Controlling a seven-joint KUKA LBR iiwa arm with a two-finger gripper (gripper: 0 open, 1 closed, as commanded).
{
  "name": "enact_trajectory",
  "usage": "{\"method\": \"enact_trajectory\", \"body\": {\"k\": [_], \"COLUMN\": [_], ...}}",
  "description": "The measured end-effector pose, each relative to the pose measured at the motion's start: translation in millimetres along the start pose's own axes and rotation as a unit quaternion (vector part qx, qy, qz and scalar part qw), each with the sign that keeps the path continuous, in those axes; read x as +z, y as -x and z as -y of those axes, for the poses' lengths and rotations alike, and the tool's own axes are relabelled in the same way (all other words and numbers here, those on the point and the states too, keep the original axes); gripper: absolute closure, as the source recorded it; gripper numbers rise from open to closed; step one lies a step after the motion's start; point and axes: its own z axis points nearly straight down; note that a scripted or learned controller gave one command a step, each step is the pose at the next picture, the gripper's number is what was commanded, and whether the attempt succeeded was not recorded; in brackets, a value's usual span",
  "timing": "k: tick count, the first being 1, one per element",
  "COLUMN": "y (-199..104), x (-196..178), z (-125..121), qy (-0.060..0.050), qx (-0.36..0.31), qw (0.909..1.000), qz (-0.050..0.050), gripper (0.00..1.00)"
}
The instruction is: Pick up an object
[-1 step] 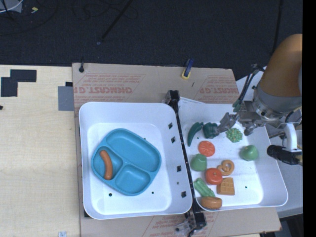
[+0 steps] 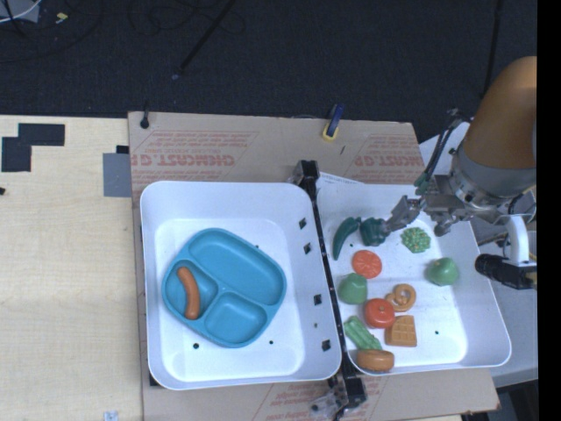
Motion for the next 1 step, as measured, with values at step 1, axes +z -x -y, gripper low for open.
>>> {"method": "enact_trajectory", "body": {"k": [1], "y": [-1.4], "x": [64.7], "z": [-0.9], "qy": [-0.003], "qx": [0.000], "qw": [1.0000], "qz": [-0.001], "gripper": [0.00]}}
